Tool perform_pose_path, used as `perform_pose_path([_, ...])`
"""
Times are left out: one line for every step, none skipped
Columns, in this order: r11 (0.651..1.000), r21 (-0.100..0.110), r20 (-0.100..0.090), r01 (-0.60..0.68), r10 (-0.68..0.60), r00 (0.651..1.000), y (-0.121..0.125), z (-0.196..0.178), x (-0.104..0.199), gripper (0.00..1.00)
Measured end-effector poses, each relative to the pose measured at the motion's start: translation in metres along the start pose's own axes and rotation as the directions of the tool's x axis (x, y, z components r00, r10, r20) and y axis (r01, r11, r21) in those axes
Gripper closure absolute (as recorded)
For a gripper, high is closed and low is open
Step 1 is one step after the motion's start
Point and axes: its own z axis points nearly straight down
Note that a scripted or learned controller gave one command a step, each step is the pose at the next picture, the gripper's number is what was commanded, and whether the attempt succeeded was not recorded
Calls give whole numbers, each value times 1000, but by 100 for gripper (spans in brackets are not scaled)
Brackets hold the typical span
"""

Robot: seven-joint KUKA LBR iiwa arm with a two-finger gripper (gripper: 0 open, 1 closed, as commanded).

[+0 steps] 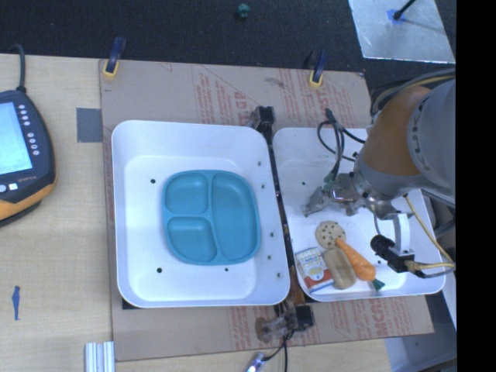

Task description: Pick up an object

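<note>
In the right bin (298,157) lie several small items near its front: a round tan cookie-like disc (328,232), an orange carrot (357,260), a beige block (339,269) and a small red-and-white packet (311,266). My gripper (319,202) hangs low over the middle of this bin, just above and left of the disc, with the grey arm and orange band (395,134) reaching in from the right. Nothing shows between its fingers.
The left bin (132,208) holds a blue three-compartment plate (211,216). A black-and-orange teach pendant (19,153) lies on the bench at far left. Clamps (113,59) pin the cardboard at the back. Cables loop over the right bin beside the wrist.
</note>
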Motion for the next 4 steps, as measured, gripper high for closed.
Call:
perform_pose_path([1000,2,1,3,-3,1000,-74,1,-10,0])
perform_pose_path([1000,2,2,7,-7,1000,-73,-9,-11,100])
perform_pose_path([1000,2,3,7,-7,1000,-74,-9,-11,0])
perform_pose_path([1000,1,2,5,-5,1000,-29,1,7,0])
